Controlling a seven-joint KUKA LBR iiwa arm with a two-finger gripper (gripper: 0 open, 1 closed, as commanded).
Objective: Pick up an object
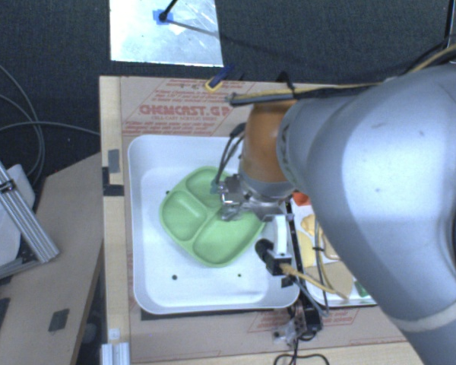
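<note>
A pale green divided plate (205, 219) of smooth, faintly glossy plastic lay in a white bin (148, 204) whose moulded plastic walls carried a soft sheen. The arm (380, 181) showed a satin grey shell, smooth and lightly reflective, with a glossy orange band (260, 147). Matt brown cardboard (175, 105) printed in red lined the worktop. A crinkled, shiny foil-like sheet (163, 21) sat on dark, matt, cloth-like flooring (45, 52).
</note>
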